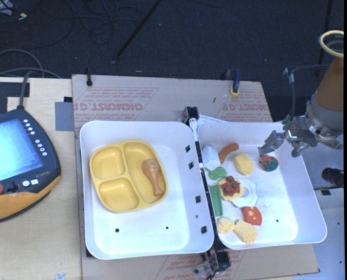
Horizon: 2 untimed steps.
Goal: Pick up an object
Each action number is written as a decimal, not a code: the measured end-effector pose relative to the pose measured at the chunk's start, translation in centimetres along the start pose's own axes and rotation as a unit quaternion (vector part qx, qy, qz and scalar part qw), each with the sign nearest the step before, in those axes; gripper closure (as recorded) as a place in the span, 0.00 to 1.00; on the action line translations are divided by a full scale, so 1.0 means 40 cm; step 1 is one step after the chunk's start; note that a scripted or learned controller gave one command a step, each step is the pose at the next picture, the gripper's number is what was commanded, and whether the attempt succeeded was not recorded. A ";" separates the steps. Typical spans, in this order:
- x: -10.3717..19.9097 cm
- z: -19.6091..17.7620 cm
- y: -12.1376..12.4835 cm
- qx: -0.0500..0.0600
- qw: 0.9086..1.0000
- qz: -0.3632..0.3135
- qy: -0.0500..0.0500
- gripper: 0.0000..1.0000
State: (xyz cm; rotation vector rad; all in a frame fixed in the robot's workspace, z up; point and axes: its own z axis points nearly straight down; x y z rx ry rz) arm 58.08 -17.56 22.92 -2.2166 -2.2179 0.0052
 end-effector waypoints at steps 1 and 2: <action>-0.002 -0.018 0.000 0.003 1.000 0.000 0.001 1.00; 0.153 -0.213 -0.166 -0.003 1.000 -0.002 0.000 1.00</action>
